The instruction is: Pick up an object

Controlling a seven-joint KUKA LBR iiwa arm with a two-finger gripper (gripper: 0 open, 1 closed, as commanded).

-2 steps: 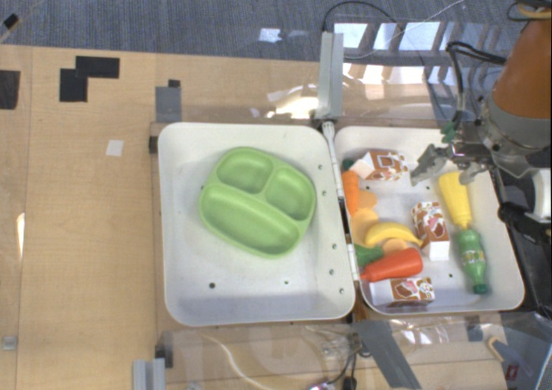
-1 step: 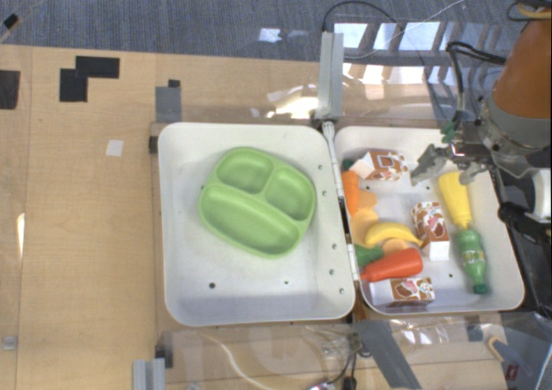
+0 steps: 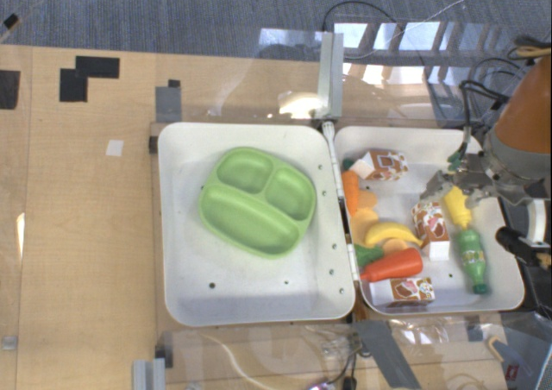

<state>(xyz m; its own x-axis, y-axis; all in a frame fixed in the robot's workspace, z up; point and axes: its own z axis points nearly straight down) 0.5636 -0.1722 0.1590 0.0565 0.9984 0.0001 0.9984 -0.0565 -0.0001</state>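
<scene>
The table (image 3: 78,207) holds two white bins. The left bin (image 3: 185,293) has a green plate (image 3: 257,200). The right bin (image 3: 405,145) is full of toy food. The end effector (image 3: 461,183) hangs open over a small yellow bottle (image 3: 458,207). It should drop straight down, then squeeze gently.

A green three-compartment plastic plate (image 3: 258,200) lies in the middle of the left white bin (image 3: 185,293). The right white bin (image 3: 414,145) holds toy food: a yellow banana (image 3: 390,233), an orange carrot (image 3: 392,267), a green bottle (image 3: 472,261) near its right edge. The claw (image 3: 459,179) hangs over that bin's right side.
</scene>
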